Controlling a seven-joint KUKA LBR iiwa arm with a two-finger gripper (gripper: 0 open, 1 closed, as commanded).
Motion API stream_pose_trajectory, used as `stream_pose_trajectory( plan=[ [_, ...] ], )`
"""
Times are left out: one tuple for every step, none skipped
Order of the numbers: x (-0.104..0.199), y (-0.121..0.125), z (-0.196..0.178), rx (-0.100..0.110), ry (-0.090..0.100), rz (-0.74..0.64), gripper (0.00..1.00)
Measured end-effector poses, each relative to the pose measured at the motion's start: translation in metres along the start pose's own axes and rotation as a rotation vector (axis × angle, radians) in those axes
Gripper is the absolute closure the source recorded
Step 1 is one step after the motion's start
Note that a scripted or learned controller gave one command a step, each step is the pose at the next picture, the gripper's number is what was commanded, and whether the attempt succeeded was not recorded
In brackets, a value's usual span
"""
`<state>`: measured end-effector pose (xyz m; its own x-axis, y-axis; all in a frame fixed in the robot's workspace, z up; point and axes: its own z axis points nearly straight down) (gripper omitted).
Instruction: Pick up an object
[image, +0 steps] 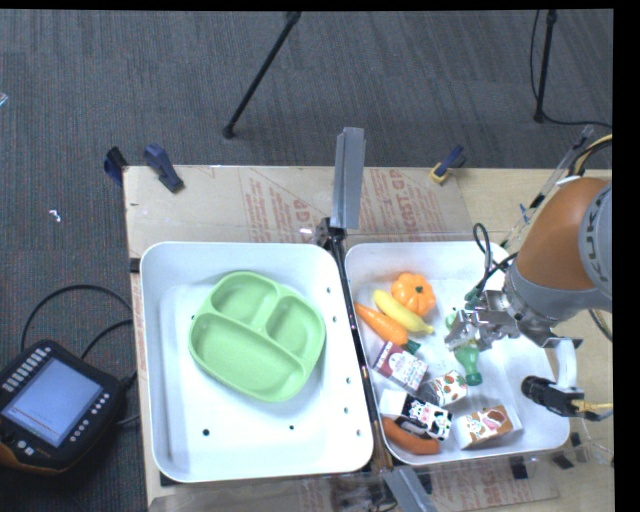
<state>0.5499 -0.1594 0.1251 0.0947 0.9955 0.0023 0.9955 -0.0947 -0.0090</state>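
The right bin (365, 262) holds several toy foods: an orange pumpkin (415, 292), a yellow banana (402, 311), a carrot (380, 323) and a small green bottle (468, 365). My gripper (468, 328) is low over the middle right of this bin. The green bottle lies directly under its tip, touching or nearly touching it. Whether the bottle is gripped cannot be made out from this angle. The arm's grey and orange wrist (560, 255) reaches in from the right.
Near the bin's front lie a red-and-white carton (400, 366), a small fruit carton (447, 387), a cow-pattern carton (425, 416), an orange piece (412, 440) and a brown carton (487, 425). The left bin (160, 400) holds a green divided plate (258, 334).
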Motion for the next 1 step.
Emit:
stream_pose_trajectory(
  plan=[
    [0.0724,0.0202,-0.0555,0.0,-0.001,-0.027,1.0]
  ],
)
